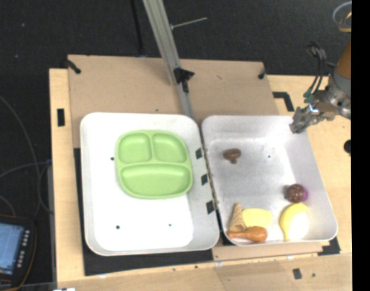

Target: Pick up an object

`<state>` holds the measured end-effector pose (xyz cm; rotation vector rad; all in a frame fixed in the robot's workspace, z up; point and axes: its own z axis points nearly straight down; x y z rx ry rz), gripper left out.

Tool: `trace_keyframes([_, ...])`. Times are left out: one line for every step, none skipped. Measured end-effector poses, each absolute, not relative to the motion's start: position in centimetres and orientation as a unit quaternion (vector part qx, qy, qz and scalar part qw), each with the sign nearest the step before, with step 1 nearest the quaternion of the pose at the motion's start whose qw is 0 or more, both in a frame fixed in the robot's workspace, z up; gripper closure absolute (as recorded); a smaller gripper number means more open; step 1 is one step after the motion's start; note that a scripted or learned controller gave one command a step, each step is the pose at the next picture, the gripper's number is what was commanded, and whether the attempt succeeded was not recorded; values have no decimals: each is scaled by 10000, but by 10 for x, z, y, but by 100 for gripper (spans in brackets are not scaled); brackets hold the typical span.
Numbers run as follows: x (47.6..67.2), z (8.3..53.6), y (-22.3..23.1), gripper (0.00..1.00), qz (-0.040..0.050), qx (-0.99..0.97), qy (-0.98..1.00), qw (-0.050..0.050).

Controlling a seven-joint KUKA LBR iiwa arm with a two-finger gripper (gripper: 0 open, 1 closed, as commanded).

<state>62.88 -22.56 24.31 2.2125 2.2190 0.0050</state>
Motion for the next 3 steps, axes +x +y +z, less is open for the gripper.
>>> trace_keyframes([613,254,-174,100,10,7049,7094,4])
trace_keyframes([589,258,-123,100,8,7049,7093,-1])
trace_keyframes([566,260,-69,100,7,7047,7095,-3])
